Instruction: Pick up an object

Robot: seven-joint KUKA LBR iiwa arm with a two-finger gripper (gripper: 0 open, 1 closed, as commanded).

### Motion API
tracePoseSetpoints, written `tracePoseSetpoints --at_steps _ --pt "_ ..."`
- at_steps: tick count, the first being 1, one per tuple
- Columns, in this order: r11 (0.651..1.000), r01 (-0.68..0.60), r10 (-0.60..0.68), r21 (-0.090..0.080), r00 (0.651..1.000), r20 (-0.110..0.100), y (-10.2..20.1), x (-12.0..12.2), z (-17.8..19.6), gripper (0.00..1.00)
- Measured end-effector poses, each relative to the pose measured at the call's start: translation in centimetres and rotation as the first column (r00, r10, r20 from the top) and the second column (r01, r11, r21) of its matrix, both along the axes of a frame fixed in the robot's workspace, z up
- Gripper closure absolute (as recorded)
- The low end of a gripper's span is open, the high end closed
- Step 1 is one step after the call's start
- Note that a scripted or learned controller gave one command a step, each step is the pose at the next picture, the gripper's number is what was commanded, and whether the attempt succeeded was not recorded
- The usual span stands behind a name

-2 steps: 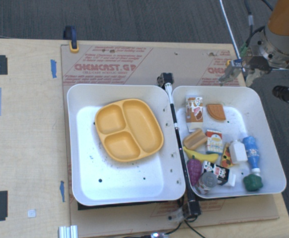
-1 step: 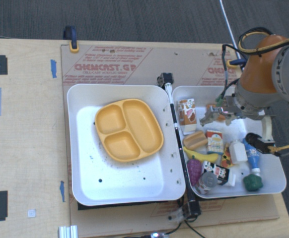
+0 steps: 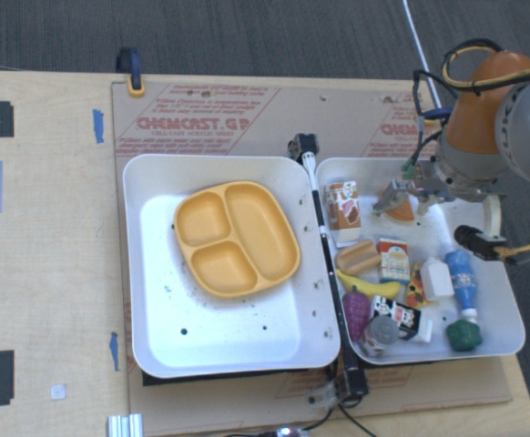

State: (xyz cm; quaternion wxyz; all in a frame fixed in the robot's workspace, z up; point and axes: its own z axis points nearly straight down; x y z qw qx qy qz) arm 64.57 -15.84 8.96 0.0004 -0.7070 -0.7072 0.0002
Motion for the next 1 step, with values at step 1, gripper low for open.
tracePoseSetpoints --at_steps 1 --pt "1.000 0.000 0.000 -0.001 1.000 0.003 -0.03 0.09 1.09 1.00"
